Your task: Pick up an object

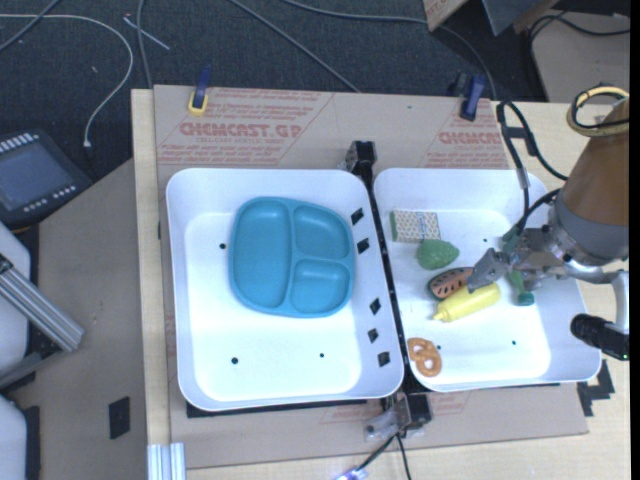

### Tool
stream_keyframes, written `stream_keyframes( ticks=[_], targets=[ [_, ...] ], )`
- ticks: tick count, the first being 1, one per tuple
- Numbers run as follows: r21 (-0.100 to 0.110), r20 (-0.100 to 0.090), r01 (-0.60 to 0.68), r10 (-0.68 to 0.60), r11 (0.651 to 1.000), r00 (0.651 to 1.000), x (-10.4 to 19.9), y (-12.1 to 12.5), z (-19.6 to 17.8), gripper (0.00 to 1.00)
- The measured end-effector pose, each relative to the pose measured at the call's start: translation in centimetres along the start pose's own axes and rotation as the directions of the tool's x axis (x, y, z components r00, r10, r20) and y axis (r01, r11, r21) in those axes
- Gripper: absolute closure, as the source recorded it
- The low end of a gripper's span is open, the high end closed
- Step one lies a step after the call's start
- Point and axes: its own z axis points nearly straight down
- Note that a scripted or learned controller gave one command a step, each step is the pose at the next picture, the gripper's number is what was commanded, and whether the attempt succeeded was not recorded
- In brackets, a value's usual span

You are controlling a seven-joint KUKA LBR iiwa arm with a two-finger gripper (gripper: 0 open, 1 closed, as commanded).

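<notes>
— Where was the hand (497, 265)?
— Low in the right bin (520, 353), reaching in from the right, at the yellow bottle's (467, 303) far end.
— Grasping?
— Couldn't tell; nothing showed between its tips.
— Step?
— Approach, I judged. Next it needed to settle over the bottle, clear of the brown piece (449, 283).

Bright even overhead light, white bins (200, 298) slightly blown out, soft short shadows, low resolution, mild softness throughout.
</notes>
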Motion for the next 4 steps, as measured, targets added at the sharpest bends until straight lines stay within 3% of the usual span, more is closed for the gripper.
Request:
stream_keyframes(
  ticks=[1,3,4],
  targets=[
    [-0.013,0.002,0.004,-0.004,1.000,1.000,0.0,0.3,-0.6,0.00],
    [-0.008,0.001,0.002,-0.002,1.000,1.000,-0.3,0.3,9.7,0.00],
    [-0.010,0.001,0.003,-0.003,1.000,1.000,-0.2,0.3,11.0,0.00]
  ],
)
